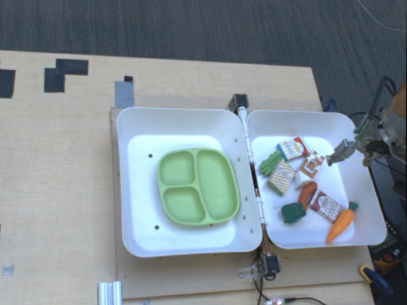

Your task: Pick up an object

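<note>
Hand [339, 152] above right bin [362, 189], carrot [340, 225] well below-left

Dark grey ribbed carpet [191, 14] runs across the top, with a thin pale cable [369, 8] trailing over it at upper right. Below it sits a light wooden bench top [57, 189], evenly lit, no hard shadows. Dark rectangular patches [63, 74] mark its upper left, and a small grey metal bracket [124, 94] stands just beside them. At the bottom edge there's a silvery metal piece [109, 292], and wires [267, 291] curl near the front.
</note>
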### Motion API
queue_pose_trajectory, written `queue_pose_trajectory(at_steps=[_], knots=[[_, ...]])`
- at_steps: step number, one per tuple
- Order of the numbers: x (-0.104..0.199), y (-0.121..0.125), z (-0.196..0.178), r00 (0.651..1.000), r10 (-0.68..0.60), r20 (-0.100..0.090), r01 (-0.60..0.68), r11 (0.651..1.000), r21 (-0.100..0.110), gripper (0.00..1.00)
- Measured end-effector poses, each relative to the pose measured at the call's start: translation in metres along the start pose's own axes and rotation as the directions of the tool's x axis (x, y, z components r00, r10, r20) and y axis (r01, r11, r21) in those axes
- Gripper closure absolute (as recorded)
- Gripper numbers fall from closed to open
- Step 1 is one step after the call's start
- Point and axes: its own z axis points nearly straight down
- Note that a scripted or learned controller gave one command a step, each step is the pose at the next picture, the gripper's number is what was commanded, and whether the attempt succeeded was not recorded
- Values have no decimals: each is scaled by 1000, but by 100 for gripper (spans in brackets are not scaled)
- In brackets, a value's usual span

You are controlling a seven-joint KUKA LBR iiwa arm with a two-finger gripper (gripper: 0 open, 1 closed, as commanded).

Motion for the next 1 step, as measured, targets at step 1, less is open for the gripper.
queue_pose_trajectory(at_steps=[1], knots=[[13,-35,111,1000,3,3,-3,1000,-9,0]])
